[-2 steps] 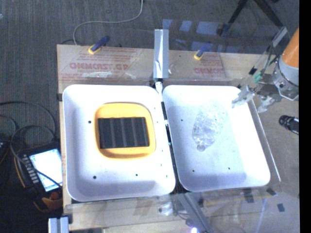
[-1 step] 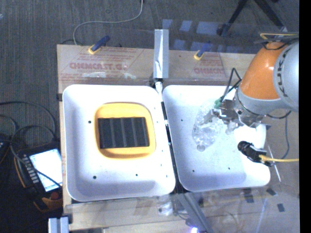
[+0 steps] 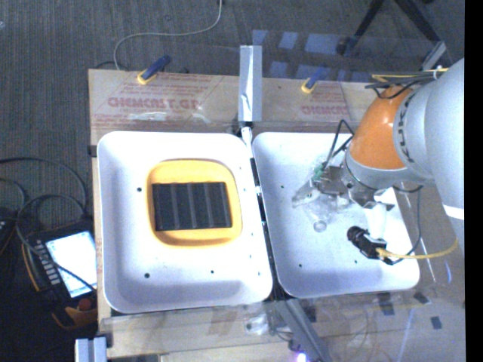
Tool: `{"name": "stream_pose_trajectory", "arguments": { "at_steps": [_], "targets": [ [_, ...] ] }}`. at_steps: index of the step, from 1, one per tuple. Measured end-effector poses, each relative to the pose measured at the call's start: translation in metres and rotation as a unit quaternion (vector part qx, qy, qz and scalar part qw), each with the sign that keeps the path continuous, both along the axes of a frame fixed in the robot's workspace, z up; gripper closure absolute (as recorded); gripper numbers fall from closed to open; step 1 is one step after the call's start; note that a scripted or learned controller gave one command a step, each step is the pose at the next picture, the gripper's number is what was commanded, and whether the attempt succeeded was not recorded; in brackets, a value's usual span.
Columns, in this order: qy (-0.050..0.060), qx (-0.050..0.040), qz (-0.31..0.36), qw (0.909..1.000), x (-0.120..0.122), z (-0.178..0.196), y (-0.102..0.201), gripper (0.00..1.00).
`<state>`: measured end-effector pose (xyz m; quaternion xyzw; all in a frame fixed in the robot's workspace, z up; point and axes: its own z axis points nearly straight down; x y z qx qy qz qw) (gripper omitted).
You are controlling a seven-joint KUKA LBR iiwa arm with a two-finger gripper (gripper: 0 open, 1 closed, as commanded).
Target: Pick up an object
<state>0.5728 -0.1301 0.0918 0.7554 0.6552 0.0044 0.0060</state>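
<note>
Plywood bench on grey carpet, two white bins side by side. The yellow-framed black slab (image 3: 192,206) lies flat at the centre of the left bin (image 3: 121,157), probably set there for a clean top grab. The gripper (image 3: 323,185) hangs low over the right bin (image 3: 287,274), toward its far edge and well apart from the slab. Claw wide or narrow? Can't tell.

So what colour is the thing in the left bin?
The object: yellow rim, black ribbed centre; camera view.
</note>
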Motion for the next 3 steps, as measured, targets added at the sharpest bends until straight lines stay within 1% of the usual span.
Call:
{"name": "stream_pose_trajectory", "arguments": {
  "at_steps": [1,2,3],
  "targets": [
    [0.007,0.0008,0.005,1.0000,0.031,0.039,-0.058,0.00],
    [0.008,0.0006,-0.022,0.9997,0.033,0.110,-0.082,0.00],
    [0.008,0.0016,-0.132,0.9912,0.002,0.148,-0.073,0.00]
  ]
}}
